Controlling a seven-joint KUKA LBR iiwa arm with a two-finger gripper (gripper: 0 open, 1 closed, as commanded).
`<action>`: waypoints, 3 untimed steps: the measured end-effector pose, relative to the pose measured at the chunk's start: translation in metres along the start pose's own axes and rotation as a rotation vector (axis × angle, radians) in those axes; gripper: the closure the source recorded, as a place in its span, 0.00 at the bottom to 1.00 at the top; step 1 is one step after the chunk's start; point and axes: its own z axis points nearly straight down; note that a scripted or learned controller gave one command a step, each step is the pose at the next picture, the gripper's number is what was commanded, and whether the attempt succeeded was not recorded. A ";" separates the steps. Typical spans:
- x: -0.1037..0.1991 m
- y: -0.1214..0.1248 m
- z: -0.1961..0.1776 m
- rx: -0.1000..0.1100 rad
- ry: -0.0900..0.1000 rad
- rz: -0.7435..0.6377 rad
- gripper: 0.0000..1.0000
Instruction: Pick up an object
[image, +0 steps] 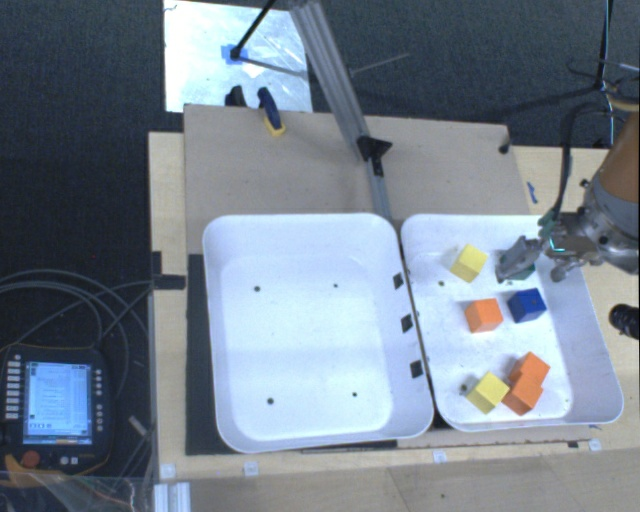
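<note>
My gripper (518, 262) hangs over the upper middle of the right bin (445, 345), reaching in from the right. It sits between a yellow block (467, 263) to its left and a blue block (526, 304) just below it. An orange block (483, 315) lies left of the blue one. Near the bin's front lie a second yellow block (488, 391) and two orange blocks (531, 368) (519, 400) touching each other. I see nothing held in the gripper.
The left bin (300, 330) adjoins the right one along a shared edge with black clips (406, 322). A slanted metal pole (340, 85) crosses the back of the bench. A teach pendant (50, 405) and cables lie on the floor at left.
</note>
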 end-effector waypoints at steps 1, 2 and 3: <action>0.000 0.000 0.000 -0.001 0.000 0.001 0.00; 0.006 0.009 0.053 0.005 0.001 0.002 0.00; 0.001 0.005 0.097 0.005 0.000 0.003 0.00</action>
